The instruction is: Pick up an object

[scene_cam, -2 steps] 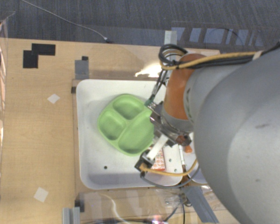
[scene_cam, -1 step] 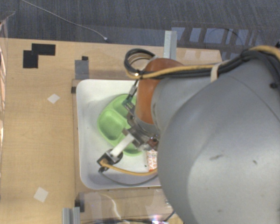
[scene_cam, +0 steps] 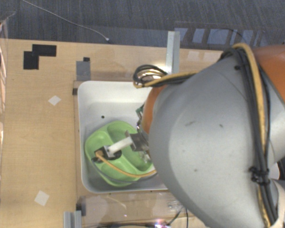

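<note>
The grey arm (scene_cam: pixel 213 141) overhangs a green bowl (scene_cam: pixel 99 141) in the white bin (scene_cam: pixel 102 101); its grip cannot be told.

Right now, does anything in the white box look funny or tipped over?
The green bowl seems a bit tilted, crowded into the lower left corner of the white bin. Nothing looks spilled or broken. The big grey arm hides the rest.

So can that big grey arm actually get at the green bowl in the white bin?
Probably yes. The arm reaches over the bin, its end hangs low above the green bowl, and no other object that I can see covers the bowl.
</note>
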Robot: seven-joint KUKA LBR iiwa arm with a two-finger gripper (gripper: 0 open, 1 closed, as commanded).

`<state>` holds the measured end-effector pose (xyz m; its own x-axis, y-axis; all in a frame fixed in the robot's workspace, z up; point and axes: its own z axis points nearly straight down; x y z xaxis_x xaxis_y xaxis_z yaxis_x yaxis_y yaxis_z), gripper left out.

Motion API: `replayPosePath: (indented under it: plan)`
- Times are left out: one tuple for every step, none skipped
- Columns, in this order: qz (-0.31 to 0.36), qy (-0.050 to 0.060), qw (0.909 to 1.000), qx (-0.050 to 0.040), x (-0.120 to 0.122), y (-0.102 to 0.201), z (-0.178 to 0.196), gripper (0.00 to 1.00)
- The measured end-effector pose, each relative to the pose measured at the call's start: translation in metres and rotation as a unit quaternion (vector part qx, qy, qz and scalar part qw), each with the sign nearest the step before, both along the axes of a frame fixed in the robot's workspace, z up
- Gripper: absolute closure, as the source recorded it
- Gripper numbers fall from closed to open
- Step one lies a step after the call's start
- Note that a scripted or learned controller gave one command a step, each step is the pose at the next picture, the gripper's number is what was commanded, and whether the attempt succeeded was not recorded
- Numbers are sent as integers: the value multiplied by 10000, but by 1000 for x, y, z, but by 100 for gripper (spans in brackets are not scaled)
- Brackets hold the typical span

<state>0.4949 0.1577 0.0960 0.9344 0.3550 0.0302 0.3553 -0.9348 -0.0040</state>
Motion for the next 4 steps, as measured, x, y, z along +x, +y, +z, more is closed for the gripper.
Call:
replayPosePath:
  plan:
    - [-813, 111, 9966, -55, -6, 54, 12, 100]
    - [-609, 101, 9981, -20, -7, 79, 162, 100]
    - [1557, 132, 9877, -99, -9, 76, 106, 100]
    - [-466, 146, 9988, -65, -9, 77, 75, 100]
